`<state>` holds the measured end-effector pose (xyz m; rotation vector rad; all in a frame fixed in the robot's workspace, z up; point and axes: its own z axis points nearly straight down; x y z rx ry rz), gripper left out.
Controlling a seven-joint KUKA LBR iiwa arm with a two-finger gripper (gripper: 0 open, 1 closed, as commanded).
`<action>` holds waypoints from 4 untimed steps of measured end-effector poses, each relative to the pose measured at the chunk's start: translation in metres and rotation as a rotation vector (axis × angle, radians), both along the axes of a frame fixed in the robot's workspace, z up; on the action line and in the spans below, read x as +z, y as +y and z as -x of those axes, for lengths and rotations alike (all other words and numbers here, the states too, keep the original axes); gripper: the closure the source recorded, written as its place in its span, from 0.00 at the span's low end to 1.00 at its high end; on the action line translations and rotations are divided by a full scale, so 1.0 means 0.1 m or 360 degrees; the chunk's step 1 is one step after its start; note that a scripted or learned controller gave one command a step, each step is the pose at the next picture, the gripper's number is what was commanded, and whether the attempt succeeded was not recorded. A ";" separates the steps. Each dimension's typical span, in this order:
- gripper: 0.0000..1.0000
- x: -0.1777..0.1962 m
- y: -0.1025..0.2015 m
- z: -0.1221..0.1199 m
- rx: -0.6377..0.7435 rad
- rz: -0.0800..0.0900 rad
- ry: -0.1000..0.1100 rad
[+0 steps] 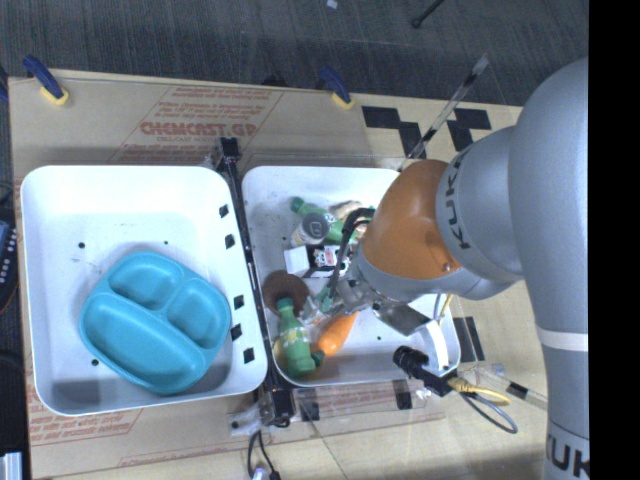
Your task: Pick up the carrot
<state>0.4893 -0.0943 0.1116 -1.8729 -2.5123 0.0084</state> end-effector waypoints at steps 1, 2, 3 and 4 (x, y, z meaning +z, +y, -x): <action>0.00 0.04 -0.04 -0.04 -0.0008 0.0017 -0.0029; 0.00 -0.10 -0.30 0.04 0.0203 0.0005 -0.0054; 1.00 -0.01 -0.29 0.04 0.0224 0.0006 -0.0046; 1.00 0.82 0.31 -0.29 0.0032 -0.0001 -0.0013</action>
